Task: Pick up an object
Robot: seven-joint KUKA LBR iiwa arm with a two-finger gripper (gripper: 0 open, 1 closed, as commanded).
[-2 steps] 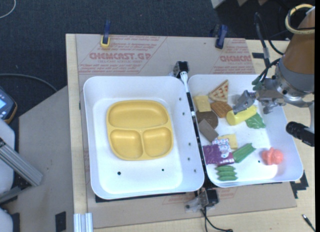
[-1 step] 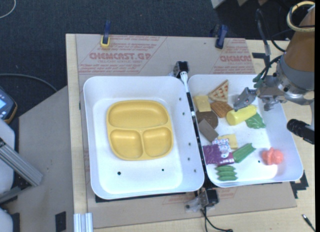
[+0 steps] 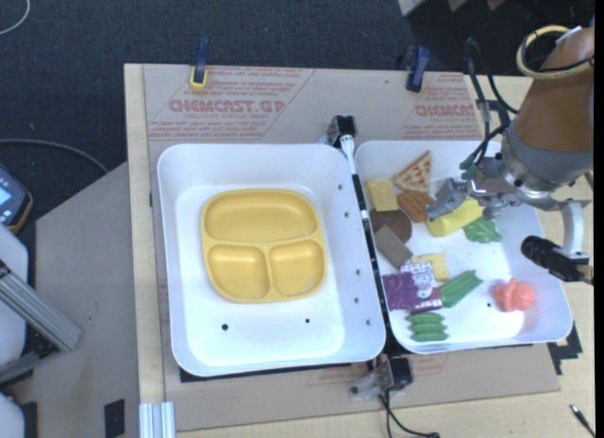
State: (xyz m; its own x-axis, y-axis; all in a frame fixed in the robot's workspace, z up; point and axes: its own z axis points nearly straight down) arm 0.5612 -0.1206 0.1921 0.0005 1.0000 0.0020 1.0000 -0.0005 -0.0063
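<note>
Green beans (image 3: pixel 427 325) sit at the right bin's (image 3: pixel 557 318) front edge. The gripper (image 3: pixel 451 202) hovers near its back edge, over the yellow block (image 3: pixel 457 218); probably lining up, grasp unconfirmed.

Board-topped bench (image 3: pixel 283 96), two white bins touching, left bin (image 3: pixel 179 238), right bin (image 3: pixel 543 318), perhaps clamped.

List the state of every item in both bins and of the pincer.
yellow divided plate: upright, compartments bare, in left bin.
pincer: low over right bin, at the yellow block.
pizza slice: lying flat.
purple packet: flat.
green beans: flat, near front rim.
</note>
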